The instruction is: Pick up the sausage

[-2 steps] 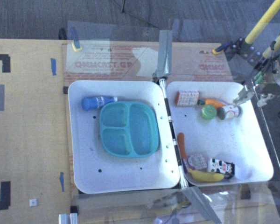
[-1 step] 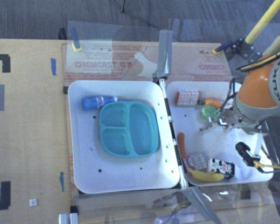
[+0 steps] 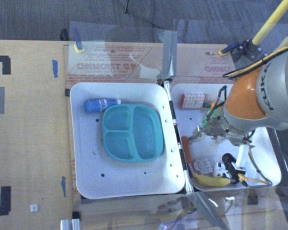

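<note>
The sausage (image 3: 185, 151), thin and reddish brown, lies lengthwise along the left wall of the right bin (image 3: 273, 169). My gripper (image 3: 205, 132) hangs low over the middle of that bin, just right of the sausage and slightly beyond its far end. It hangs from the grey arm with the orange band (image 3: 244, 102). Nothing shows between the gripper and the sausage, and they look apart.
In the right bin, a small red-and-white box (image 3: 193, 100) sits at the far left, a banana (image 3: 212, 180) lies along the near wall, and a clear wrapped packet (image 3: 203, 166) rests near it. The left bin (image 3: 81, 143) holds a teal divided plate (image 3: 133, 132) and a blue bottle (image 3: 100, 104).
</note>
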### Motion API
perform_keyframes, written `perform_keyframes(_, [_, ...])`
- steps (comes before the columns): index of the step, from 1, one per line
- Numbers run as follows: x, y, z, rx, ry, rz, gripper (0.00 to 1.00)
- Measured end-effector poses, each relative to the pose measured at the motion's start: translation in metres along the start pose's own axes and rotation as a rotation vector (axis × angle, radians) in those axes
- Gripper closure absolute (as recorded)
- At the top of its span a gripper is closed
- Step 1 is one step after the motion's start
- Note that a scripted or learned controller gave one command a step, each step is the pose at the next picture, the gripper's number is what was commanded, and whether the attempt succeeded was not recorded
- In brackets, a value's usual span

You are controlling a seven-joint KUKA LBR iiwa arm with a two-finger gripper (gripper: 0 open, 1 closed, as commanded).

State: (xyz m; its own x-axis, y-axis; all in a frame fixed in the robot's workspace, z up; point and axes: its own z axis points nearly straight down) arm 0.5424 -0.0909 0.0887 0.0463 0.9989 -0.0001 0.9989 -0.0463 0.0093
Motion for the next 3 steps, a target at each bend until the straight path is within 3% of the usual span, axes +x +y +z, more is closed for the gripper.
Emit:
perform_keyframes(1, [0.028,-0.009,-0.096,0.006,0.001,-0.241,0.0])
perform_keyframes(2, [-0.01,-0.047,-0.001,-0.003,-0.003,-0.549,0.0])
perform_keyframes(3, [-0.021,-0.004,0.0,-0.002,-0.001,-0.476,0.0])
